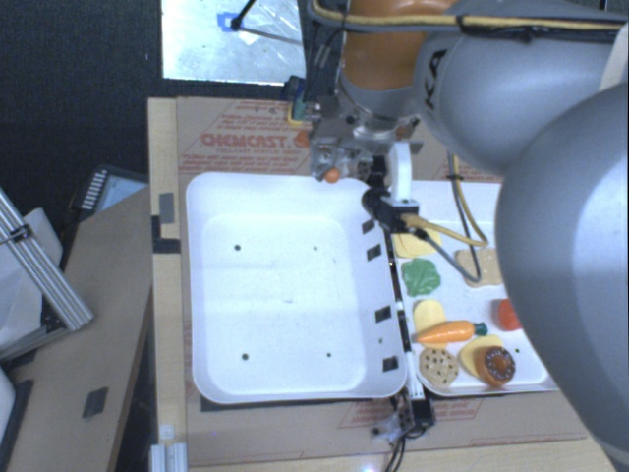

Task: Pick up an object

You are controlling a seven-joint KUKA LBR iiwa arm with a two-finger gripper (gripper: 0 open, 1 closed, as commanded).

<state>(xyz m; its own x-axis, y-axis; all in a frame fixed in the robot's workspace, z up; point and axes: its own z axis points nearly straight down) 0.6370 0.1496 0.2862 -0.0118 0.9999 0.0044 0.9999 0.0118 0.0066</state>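
Well, we see the big grey arm point(511, 96) reach in from the right side of the view. Its gripper point(339, 163) hangs over the far edge of the left bin point(285, 273), close to the corner where the two bins meet. We cannot tell if the gripper is spread or pressed together, and we see no toy in it. A small orange spot point(333, 175) shows at its lower end. We cannot tell if that is a toy or a part of the robot.

All the toys we can pick lie in the right bin point(491, 388), well apart from the gripper. A green leafy toy point(423, 277) lies near the wall between the bins. Just below it we see a yellow piece point(428, 313), and next to that an orange carrot point(447, 332) with a green end. A cookie point(437, 365) with dark dots and a brown donut point(497, 364) lie near the front rim. A pale slice point(482, 264) and a red toy point(507, 313) peek out beside the arm.

Both bins sit on a brown board point(246, 136).
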